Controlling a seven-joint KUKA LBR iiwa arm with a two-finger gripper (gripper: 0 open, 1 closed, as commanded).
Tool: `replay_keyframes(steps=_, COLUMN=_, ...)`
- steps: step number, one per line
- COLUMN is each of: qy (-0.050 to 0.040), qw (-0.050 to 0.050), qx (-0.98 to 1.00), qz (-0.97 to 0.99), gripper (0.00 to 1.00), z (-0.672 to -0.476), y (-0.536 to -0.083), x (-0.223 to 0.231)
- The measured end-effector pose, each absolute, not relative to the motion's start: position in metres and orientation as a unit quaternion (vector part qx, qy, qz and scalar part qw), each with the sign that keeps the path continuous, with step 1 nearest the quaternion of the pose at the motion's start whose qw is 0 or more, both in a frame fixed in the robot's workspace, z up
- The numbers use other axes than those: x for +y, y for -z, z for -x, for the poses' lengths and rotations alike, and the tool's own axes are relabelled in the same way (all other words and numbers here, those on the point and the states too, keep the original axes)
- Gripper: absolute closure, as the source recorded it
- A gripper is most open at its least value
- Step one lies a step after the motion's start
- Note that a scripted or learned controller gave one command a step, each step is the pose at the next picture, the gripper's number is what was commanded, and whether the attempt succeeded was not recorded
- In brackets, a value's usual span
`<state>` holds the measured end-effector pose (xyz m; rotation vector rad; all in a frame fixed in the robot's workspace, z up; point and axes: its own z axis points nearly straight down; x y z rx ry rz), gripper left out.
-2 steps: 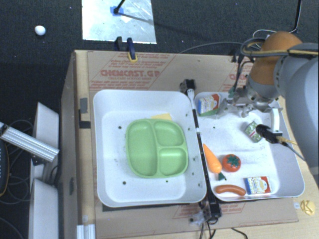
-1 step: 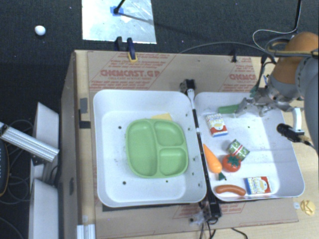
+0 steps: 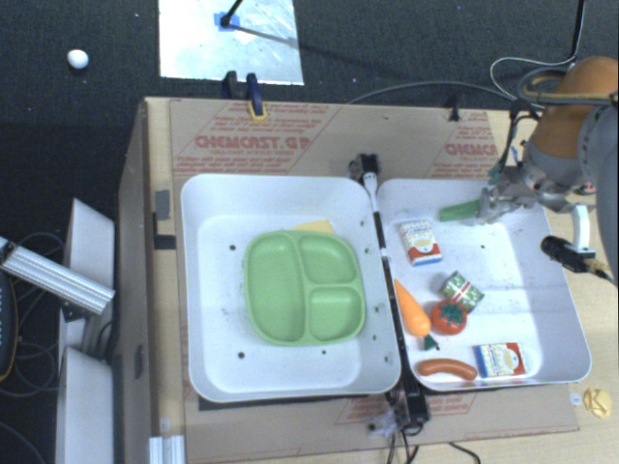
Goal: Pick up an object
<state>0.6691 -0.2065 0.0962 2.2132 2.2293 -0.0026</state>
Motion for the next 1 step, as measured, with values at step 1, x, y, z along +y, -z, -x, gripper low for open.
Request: replay_keyframes(steps=1, qy=0.0008, qw=0.000, qx=0.710, qz=-0.704, gripper=0.00, z=-0.6692, y=-0.0961, x=-0.2063)
